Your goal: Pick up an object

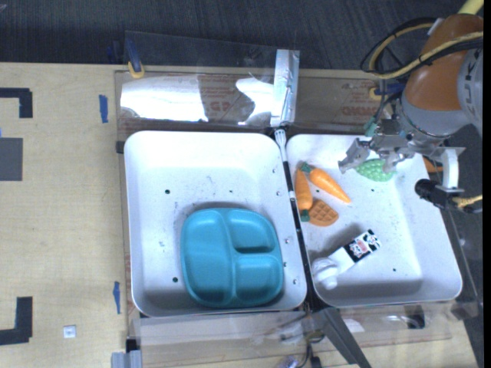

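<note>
End effector: directly over green ball in right bin, touching; finger state unclear; carrot lay left.

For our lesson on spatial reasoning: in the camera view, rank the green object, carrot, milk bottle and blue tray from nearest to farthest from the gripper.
From the gripper:
1. Green object, right bin, directly at it.
2. Carrot, right bin's left part.
3. Milk bottle, right bin's front.
4. Blue tray, left bin.

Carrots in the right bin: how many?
2. One carrot lies slanted near the bin's upper left; a second carrot lies upright against the left wall, beside a waffle. The claw may hide others.
</note>
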`<state>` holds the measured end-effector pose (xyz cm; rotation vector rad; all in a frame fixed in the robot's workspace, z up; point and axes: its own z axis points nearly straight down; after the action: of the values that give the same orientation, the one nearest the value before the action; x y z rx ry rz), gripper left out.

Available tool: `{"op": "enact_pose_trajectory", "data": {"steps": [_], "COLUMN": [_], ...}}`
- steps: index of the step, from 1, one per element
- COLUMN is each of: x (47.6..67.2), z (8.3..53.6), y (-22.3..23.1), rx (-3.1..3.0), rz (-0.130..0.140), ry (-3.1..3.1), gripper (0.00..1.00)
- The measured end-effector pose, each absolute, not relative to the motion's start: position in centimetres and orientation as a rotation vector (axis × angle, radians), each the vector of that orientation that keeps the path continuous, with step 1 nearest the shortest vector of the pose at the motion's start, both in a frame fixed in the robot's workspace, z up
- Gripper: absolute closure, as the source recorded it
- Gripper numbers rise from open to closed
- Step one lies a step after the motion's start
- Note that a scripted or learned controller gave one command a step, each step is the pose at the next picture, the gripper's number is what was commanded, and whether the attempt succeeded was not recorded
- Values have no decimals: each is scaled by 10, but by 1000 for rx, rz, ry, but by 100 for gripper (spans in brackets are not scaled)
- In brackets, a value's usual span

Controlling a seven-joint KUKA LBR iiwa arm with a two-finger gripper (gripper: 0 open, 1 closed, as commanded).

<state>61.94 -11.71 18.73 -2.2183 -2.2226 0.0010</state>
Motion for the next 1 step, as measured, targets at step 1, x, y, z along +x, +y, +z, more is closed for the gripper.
{"op": "enact_pose_trajectory", "data": {"steps": [1], "x": [664], "z": [97], "y": [-93], "rx": [-2206], "rz": [-21], "ry": [-2264], "gripper": [0]}}
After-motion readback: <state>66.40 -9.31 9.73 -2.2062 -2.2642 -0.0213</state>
